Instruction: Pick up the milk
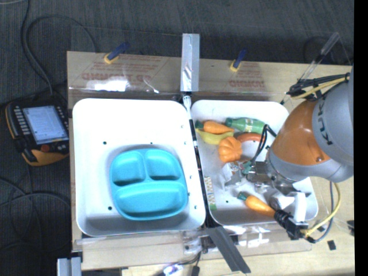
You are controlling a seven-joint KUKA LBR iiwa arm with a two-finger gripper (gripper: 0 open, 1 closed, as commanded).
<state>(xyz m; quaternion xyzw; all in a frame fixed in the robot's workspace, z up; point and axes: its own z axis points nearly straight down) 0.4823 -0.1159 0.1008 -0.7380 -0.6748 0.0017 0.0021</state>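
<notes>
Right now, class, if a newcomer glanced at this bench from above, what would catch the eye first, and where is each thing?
The bright blue divided plate lies alone in the left bin. The grey arm with its orange band leans over the right bin, above a jumble of toy food: an orange pumpkin, a carrot, a green bottle and a yellow banana.

Two shallow white plastic bins sit side by side, the left bin [92, 154] holding a bright sky-blue three-compartment plate [149, 183] and the right bin [276, 109] a heap of orange, yellow and green toy food, among it an orange pumpkin [230, 149], a green bottle [246, 123] and an orange carrot with a green tip [256, 203]. The grey robot arm [339, 125] wears a broad orange band above the wrist. The bench [138, 68] is pale tan with faded red lettering, and the floor around it is dark charcoal carpet [57, 16].
</notes>
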